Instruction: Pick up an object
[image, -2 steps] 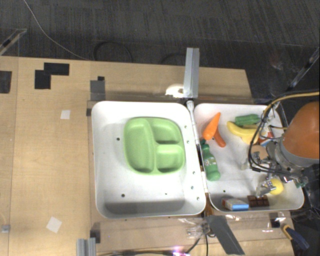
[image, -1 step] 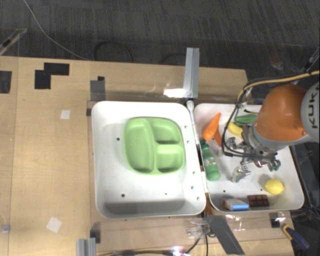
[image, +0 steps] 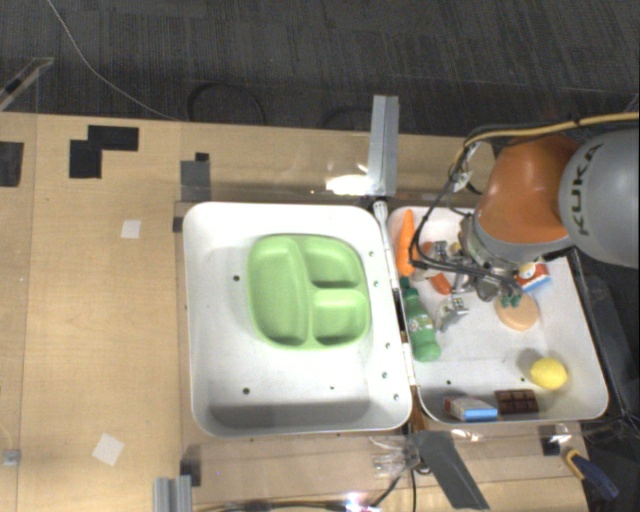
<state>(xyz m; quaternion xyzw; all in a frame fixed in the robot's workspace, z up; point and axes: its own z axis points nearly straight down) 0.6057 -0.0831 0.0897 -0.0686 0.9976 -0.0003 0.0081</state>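
My gripper (image: 468, 292) hangs under the orange wrist band over the upper middle of the right bin (image: 590, 385), and the arm covers much of it. Just left of it a green bottle (image: 421, 328) lies along the bin's left wall, with an orange carrot (image: 404, 243) above it. A round tan disc (image: 518, 316) sits just right of the gripper, and a red and blue item (image: 536, 276) peeks out from under the arm. Nearer the front lie a yellow lemon (image: 547, 373), a brown chocolate bar (image: 518, 403) and a small red and blue box (image: 471, 409).
The left bin (image: 215, 390) holds a green divided plate (image: 307, 290). A grey metal post (image: 384, 145) stands behind the seam between the bins. Cables loop off the wrist at the right bin's upper left. Wooden bench surface stretches to the left.
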